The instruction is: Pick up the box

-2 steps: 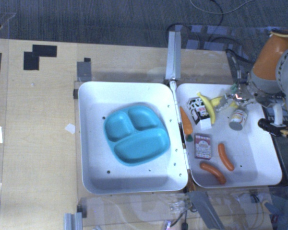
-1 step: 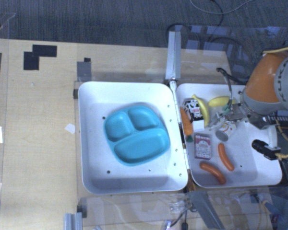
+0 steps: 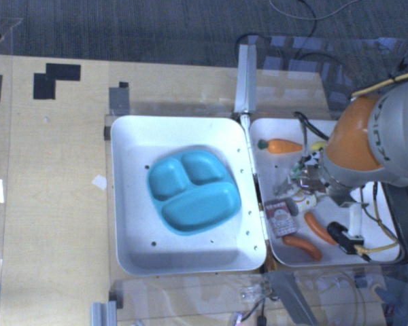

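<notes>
The gripper point(image 3: 306, 176) hangs low in the right bin point(image 3: 389, 255), its metal parts a blur, so whether the fingers are released or clenched cannot be told. The box point(image 3: 280, 217) lies flat on the bin floor just below and left of it, near the bin's left wall; nothing shows it grasped. Its top has a dark red label, print too small to read. A carrot point(image 3: 283, 146) lies above, two sausages point(image 3: 302, 244) point(image 3: 319, 227) below. The left bin point(image 3: 126, 202) holds a blue tray point(image 3: 193, 190). Both bins rest on a pale wood worktop point(image 3: 47, 202) bearing black marks point(image 3: 54, 79); dark carpet point(image 3: 122, 12) lies beyond.
</notes>
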{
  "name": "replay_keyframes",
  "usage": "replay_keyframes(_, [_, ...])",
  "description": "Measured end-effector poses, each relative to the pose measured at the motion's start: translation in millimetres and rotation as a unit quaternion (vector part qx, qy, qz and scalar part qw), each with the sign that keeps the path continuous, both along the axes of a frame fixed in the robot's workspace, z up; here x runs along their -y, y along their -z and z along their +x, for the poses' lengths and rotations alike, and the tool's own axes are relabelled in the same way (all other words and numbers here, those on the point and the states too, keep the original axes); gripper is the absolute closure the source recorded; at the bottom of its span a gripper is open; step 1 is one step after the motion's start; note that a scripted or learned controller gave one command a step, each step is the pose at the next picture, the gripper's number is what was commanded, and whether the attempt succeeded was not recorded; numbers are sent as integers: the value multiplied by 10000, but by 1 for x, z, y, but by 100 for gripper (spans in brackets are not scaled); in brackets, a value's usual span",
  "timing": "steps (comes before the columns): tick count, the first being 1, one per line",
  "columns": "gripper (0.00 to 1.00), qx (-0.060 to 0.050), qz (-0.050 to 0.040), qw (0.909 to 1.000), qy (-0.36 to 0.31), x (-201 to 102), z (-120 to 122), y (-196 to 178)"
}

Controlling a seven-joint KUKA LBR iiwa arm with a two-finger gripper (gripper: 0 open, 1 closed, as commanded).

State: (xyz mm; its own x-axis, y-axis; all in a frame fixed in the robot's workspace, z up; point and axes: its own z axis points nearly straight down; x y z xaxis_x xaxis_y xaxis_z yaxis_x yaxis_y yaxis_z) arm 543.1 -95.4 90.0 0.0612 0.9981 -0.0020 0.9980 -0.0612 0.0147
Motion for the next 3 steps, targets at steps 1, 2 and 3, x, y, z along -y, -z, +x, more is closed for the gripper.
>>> replay_keyframes(1, [100, 33, 11, 10000, -3, -2, 3, -12])
replay_keyframes(2, [100, -39, 3, 9988, -493, 2, 61, -98])
replay_keyframes(3, [100, -14, -6, 9986, -531, 1, 63, -110])
